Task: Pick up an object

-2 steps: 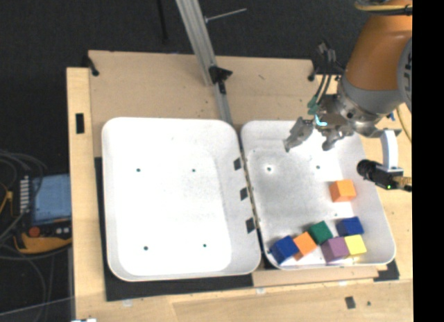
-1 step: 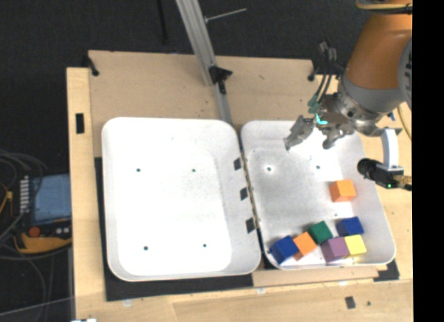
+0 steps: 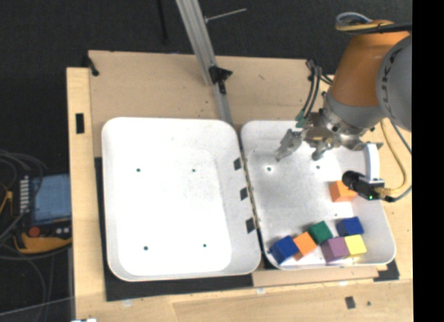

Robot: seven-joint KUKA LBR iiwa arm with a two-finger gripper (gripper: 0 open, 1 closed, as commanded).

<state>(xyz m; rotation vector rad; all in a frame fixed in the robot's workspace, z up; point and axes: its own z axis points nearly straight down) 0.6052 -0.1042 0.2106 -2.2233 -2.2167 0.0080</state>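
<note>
gripper (image 3: 303, 145) hovers upper part of right bin (image 3: 277, 196), fingers spread, nothing between them. blocks (image 3: 320, 239) clustered lower right of frame, well apart. looks like approach step; next needs travel toward cluster, then descent.

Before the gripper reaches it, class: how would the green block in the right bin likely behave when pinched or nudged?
The green block looks stiff, with flat faces, so it would probably slide, not roll. It sits among the orange block and purple block, so a nudge may shift them too.
</note>
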